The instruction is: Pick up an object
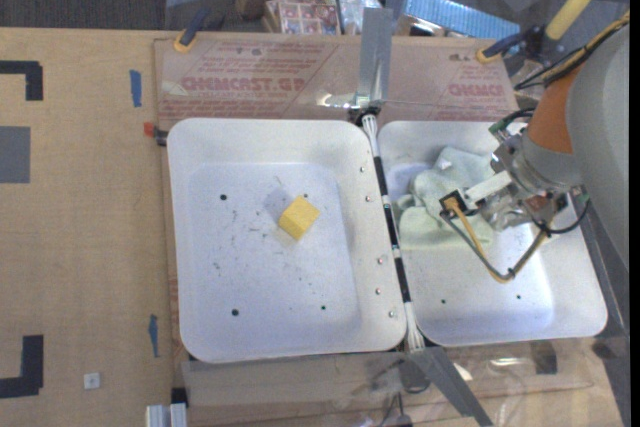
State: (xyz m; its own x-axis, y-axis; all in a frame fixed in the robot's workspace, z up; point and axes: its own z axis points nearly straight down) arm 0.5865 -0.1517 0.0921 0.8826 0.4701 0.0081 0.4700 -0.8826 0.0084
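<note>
A small yellow block [298, 217] lies near the middle of the left white bin [200, 315]. In the right bin [560, 315], a pale whitish-green object [428, 185] rests in the far left part, and a second pale piece [455, 158] lies just behind it. My gripper [505, 208] hangs low over the middle of the right bin, just right of these pale objects, below the orange band [548, 120] of the arm. The wrist hides whatever is directly beneath it.
The two bins meet at a central rim [385, 225]. A cardboard panel [260, 80] and a clear sheet stand behind the bins. The wooden bench [80, 215] stretches to the left. Boxes and clutter lie beyond the back edge.
</note>
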